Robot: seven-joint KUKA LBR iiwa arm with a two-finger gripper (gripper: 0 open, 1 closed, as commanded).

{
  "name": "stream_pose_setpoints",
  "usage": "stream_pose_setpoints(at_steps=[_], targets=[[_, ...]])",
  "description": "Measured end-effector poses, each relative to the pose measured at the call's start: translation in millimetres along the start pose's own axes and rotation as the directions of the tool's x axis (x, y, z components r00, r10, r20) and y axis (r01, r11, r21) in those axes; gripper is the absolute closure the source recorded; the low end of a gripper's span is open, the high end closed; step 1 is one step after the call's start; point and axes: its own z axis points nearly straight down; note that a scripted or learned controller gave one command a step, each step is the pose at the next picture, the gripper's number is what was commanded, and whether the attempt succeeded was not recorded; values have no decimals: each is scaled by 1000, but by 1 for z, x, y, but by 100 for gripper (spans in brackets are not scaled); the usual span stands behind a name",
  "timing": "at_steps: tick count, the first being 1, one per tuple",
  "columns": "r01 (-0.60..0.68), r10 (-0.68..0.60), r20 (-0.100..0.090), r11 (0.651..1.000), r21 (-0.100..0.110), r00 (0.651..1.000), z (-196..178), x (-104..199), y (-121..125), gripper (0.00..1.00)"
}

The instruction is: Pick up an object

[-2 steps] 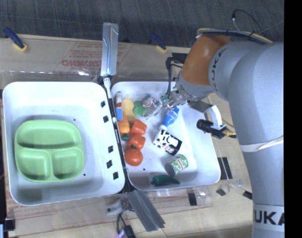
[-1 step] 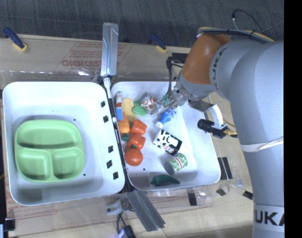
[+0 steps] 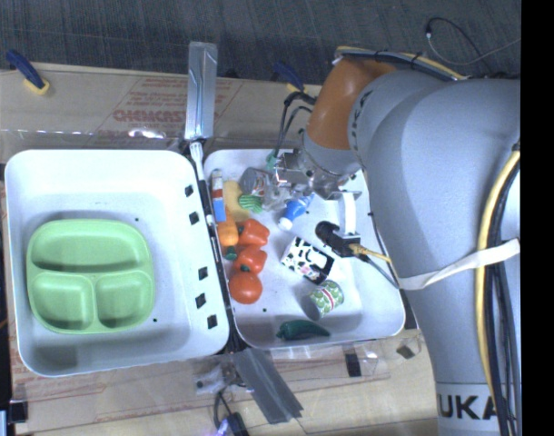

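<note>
BENCH, RIGHT BIN: My arm [image 3: 422,143] reaches in from the right and hangs the gripper [image 3: 279,176] low over the far edge of the right bin [image 3: 272,309]. This looks to me like the approach to a grab. From this slant I cannot tell whether the claw is wide, narrow or holding anything.

I judge the likeliest target to be the small blue-and-white bottle [image 3: 293,212], lying tilted just beside the gripper on its near side. A green piece [image 3: 250,202] sits close by toward the left wall.

The rest of the load crowds that left wall, probably slid there down the sloped sides. It includes a yellow piece [image 3: 233,194], a blue stick [image 3: 219,209] and a run of 4 orange and red toy vegetables [image 3: 245,287]. A black-and-white patterned box [image 3: 307,259] lies mid-bin, with a green-and-white cup [image 3: 326,298] toward the near right corner and a dark green pepper [image 3: 302,331] at the near edge.

The left bin [image 3: 95,189] holds 1 item, a pale green divided tray [image 3: 91,275], flat and well apart from the action.
</note>
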Motion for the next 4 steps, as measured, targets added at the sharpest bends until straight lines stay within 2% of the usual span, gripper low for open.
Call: stream_pose_setpoints(at_steps=[1,2,3,4], targets=[[-314,314,-8,949,-19,949,-103,82,-33,100],[-316,316,-8,949,-18,949,-103,81,-34,0],[-359,359,-8,933,-18,933,-4,21,-54,0],[-317,316,-8,948,-20,949,-99,-22,-117,0]])
